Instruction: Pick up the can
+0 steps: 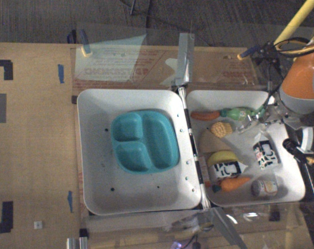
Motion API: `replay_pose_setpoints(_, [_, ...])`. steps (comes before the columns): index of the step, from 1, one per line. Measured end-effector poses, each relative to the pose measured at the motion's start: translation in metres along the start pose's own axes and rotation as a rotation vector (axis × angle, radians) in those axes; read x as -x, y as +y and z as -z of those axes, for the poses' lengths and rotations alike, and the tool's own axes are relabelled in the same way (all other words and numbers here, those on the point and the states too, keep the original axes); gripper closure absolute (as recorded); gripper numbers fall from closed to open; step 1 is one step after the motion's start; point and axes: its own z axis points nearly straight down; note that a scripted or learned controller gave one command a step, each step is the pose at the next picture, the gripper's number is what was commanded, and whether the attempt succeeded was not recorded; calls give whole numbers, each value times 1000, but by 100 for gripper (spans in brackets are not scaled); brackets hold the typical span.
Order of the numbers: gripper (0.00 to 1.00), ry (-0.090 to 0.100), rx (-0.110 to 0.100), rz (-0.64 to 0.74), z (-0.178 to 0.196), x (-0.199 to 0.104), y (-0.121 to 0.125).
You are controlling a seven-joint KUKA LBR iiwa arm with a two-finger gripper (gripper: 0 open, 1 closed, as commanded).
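The can (264, 187), a small silvery-grey cylinder, lies on its side in the near right corner of the right bin (291, 191). The arm comes in from the right with its orange band (301, 77) above the bin's far right corner. My gripper (301, 148) hangs over the bin's right rim, up and to the right of the can and apart from it. Dark parts of the gripper overlap the rim there.
The right bin also holds a black-and-white box (265, 154), a second one (227, 168) beside a banana (223, 157), an orange carrot (234, 183), corn (220, 129), a green bottle (234, 113) and a reddish carrot (205, 115). A teal divided plate (145, 140) lies in the left bin (95, 154).
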Motion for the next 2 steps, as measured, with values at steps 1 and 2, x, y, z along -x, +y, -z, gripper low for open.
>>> replay_pose_setpoints(1, [0, 18, -57, -203, -2, 5, 48])
replay_pose_setpoints(2, [0, 1, -2, -192, 1, -10, -39])
